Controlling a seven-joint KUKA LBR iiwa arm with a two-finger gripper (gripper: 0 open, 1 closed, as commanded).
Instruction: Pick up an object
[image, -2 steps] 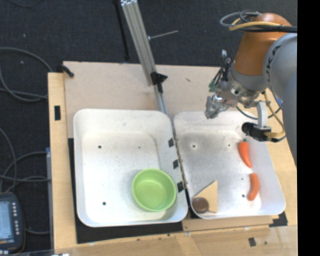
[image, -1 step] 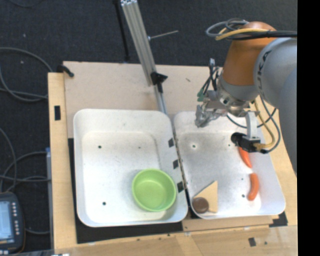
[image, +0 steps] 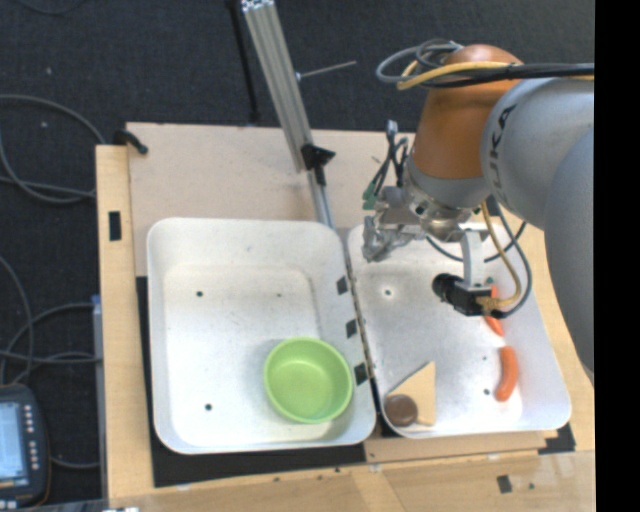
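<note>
The item nearest the camera is one brown round piece (image: 401, 409). It lies at the near edge of the right bin (image: 400, 300), towards the bin's near-left corner. It touches one tan wedge (image: 421, 388), a flat triangular block whose narrow tip points away from the camera.

Item count, right bin:
- one brown round piece;
- one tan wedge;
- one orange stick (image: 506, 373), slim with rounded ends, lying near the right wall, well apart from the wedge;
- one smaller orange piece (image: 494, 322), just beyond the stick; its shape is too small to tell.

Item count, left bin (image: 220, 300):
- one green bowl (image: 307, 379), light green, round, upright with the opening upward, placed near the near-right corner, close to the wall shared with the right bin.

There are two bins in total. Both are white and shallow, and they stand side by side on the tan bench (image: 220, 170).

The gripper (image: 381, 240) is positioned over the far-left corner of the right bin, beside the dividing wall. It is well apart from all listed items. No item is seen in it. Whether the claw is apart or together cannot be told from this angle.
</note>
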